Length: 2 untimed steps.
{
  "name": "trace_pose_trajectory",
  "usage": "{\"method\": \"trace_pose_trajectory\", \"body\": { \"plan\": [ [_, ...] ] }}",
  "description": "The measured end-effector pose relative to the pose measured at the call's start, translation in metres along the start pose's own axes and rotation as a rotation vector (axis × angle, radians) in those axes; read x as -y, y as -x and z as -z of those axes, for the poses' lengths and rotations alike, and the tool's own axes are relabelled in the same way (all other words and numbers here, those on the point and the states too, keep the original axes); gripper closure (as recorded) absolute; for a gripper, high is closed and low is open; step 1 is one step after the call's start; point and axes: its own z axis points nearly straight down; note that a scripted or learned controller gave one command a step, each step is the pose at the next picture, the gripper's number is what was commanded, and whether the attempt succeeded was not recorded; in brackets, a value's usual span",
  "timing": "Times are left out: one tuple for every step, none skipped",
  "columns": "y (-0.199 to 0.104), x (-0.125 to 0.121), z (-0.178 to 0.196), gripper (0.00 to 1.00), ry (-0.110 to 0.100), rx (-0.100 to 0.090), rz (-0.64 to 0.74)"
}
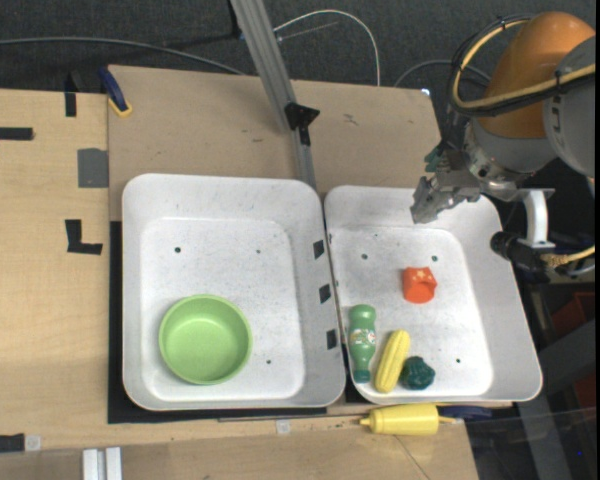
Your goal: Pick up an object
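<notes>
In the right bin (480,368) lie an orange-red block (419,284), a green bottle (361,339), a yellow banana-shaped piece (390,360) and a dark green lump (417,373). The last three sit together at the bin's front left. My gripper (427,204) hangs over the bin's far edge, above and behind the orange-red block, and nothing shows between its fingers. The left bin (220,203) holds a light green bowl (205,338) at its front left.
A yellow object (403,420) lies on the bench just in front of the right bin. A grey metal pole (270,58) slants down to the gap between the bins. Cables loop behind the bins. Black tape marks sit on the wooden bench at left.
</notes>
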Motion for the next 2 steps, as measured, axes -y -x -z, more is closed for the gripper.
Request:
{"method": "trace_pose_trajectory", "body": {
  "plan": [
    [-0.047,-0.015,-0.008,1.0,-0.001,0.0,-0.001],
    [-0.1,-0.03,0.003,1.0,0.001,-0.001,0.0]
  ]
}}
